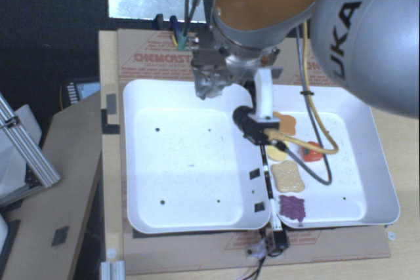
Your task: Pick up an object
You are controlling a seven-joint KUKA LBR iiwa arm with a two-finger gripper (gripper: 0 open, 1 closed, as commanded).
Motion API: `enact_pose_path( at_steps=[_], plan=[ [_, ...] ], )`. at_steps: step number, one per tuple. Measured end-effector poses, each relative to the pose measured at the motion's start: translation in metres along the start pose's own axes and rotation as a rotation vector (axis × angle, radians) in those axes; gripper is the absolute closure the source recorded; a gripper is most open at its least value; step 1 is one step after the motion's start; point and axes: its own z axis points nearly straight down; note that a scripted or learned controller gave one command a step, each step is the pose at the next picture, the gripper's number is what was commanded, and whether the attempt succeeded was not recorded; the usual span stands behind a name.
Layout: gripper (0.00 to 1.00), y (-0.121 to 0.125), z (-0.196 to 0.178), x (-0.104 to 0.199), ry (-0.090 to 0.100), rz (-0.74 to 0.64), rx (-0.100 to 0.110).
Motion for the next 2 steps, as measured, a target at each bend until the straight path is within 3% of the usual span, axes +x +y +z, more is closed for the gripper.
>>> enact_pose_path(
  at_steps=[1,2],
  plan=[
    [1.00,0.021,-0.106,-0.035,0.007,0.009,-0.025],
    [1.00,-0.025,-0.132,-0.127,0.003,0.014,-0.019]
  ],
)
